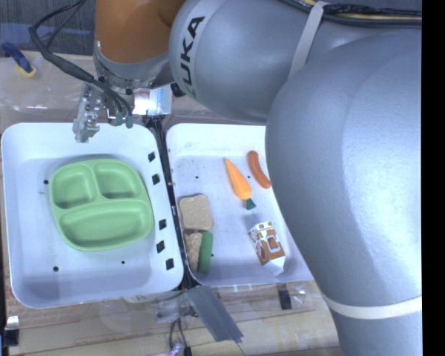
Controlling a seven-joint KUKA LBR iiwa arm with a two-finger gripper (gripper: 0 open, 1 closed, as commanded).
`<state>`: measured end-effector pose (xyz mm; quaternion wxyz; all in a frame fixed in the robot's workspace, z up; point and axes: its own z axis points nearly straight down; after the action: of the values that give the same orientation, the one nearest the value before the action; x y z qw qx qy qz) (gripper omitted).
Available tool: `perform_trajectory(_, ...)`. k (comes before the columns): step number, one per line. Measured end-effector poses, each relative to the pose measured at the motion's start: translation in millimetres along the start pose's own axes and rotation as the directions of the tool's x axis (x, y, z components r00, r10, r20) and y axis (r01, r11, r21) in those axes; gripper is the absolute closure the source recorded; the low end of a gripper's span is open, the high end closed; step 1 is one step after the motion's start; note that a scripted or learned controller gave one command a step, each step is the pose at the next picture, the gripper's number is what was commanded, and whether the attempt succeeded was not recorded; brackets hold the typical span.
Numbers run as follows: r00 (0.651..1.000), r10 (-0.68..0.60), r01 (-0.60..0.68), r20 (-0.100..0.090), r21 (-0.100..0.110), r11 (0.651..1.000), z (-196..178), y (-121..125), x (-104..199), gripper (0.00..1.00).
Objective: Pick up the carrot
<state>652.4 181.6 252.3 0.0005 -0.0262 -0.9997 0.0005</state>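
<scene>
Carrot (238,180) lies untouched in your right bin (208,136).
Gripper (87,128) hangs over left bin's (15,199) far rim; can't tell you its grip state.

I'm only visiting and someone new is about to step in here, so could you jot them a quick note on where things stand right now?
Gripper: the metal two-finger gripper is over the far-left corner of the left white bin; whether it is open or shut is unclear, and nothing shows in it.
Things: the small orange carrot with a green stub lies in the right white bin, beside an orange-red sausage. The green divided plate sits in the left bin.
Done: nothing; the carrot is untouched.
Left: cross to the right bin, grasp the carrot, lift it.
</scene>
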Motion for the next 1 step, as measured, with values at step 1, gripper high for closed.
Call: perform_trajectory(1,0.983,-0.182,0.182,0.007,-0.001,0.983,-5.6,36.1,4.1,1.00)
